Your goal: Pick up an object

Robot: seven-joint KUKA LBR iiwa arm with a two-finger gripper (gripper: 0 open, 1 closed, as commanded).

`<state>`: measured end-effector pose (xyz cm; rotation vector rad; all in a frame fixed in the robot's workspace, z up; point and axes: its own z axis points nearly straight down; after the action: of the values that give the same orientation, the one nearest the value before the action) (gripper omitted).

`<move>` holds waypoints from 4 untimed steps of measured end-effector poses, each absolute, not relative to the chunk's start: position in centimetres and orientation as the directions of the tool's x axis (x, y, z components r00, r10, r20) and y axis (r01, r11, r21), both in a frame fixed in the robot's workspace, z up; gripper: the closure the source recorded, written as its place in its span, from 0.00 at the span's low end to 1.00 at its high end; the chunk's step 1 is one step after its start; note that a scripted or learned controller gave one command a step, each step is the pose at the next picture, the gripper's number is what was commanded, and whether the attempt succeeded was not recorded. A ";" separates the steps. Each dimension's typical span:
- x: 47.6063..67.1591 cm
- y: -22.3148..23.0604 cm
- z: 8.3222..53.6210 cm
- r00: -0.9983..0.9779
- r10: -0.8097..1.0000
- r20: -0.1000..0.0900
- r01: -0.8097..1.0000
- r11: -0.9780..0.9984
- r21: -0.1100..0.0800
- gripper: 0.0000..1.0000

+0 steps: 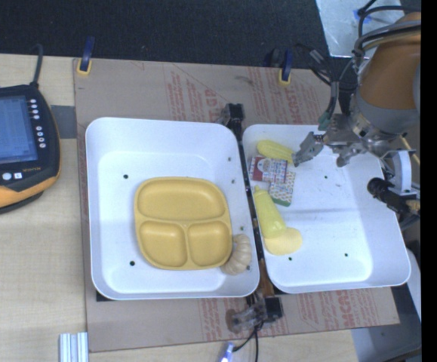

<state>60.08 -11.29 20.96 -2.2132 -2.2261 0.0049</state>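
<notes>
Two white bins (pixel 101 202) hold tray (pixel 182 222) and bottle (pixel 275 226).

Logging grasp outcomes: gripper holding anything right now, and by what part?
Nothing held. The gripper hangs open over the right bin, beside the yellow corn, nothing between its fingers.

The right shallow white plastic bin (pixel 354 274) has open floor across its middle and right. Along its left wall crowd a yellow corn-shaped toy (pixel 273 150), a small printed carton (pixel 276 178) and a pale yellow plastic bottle (pixel 274 225). In the left white bin (pixel 109 202), a yellow three-compartment plastic tray (pixel 182 222) fills the centre, a beige knobbly lump (pixel 239 256) touching its corner.
</notes>
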 end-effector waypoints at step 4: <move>65.1 -19.5 10.2 -0.017 0.999 0.029 0.998 0.018 -0.052 1.00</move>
<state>65.07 -19.46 10.19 -2.1619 -2.2003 0.0264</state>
